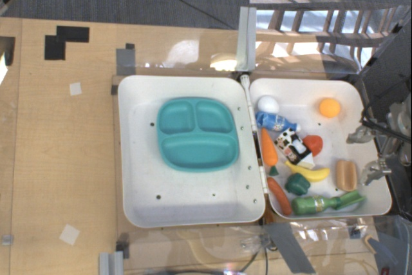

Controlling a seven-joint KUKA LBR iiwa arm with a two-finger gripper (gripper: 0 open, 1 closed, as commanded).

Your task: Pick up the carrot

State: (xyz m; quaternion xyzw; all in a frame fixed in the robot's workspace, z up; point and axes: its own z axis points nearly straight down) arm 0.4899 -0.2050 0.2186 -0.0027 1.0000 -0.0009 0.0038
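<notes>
A pale wooden bench [58,158] carries two white bins [138,203] side by side.

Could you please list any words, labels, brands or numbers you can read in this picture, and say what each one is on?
No text can be read.
The blue bottle has a label, too blurred to read.
The black-and-white carton has markings, too small to read.

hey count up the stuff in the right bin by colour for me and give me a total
Right bin, by main colour:
Orange: 2, the carrot and a ball
Red: 2
Green: 2
White: 1
Blue: 1
Yellow: 1, a banana
Black and white: 1
Tan: 1, a bun
Total: 11
</notes>
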